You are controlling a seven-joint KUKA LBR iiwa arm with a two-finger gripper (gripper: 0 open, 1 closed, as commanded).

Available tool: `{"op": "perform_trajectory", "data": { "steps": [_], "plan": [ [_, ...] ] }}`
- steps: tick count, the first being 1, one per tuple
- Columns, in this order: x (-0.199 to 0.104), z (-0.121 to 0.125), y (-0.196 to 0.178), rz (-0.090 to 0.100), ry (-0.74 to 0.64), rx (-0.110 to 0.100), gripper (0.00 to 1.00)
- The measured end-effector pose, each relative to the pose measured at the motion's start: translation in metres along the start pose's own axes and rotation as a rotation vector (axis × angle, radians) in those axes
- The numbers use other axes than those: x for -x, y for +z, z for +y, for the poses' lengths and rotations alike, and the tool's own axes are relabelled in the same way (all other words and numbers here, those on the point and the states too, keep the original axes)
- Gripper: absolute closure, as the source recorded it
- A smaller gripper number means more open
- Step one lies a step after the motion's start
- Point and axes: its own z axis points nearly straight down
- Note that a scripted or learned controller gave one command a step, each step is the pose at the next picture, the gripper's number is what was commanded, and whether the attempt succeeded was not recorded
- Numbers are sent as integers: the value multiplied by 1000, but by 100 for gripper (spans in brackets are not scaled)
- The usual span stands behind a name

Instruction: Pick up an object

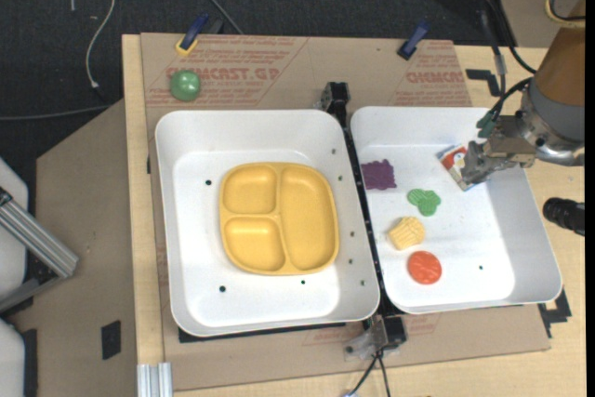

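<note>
Hand low in rt bin, by red-white obj; purple, green toys near.

Two white bins sit side by side on the worktop. The left bin has a yellow divided plate in it. The right bin holds a purple piece, a green piece, a pale yellow corn-looking thing and an orange-red round one. The gripper is down near a red and white object. A green ball sits on the cardboard, top left.
</note>
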Motion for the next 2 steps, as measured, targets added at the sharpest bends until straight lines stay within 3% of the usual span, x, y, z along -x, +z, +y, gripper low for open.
{"op": "perform_trajectory", "data": {
  "steps": [1,2],
  "plan": [
    [-54,-1,-2,1,-4,-1,100],
    [-103,-19,7,1,-4,-3,100]
  ]
}}
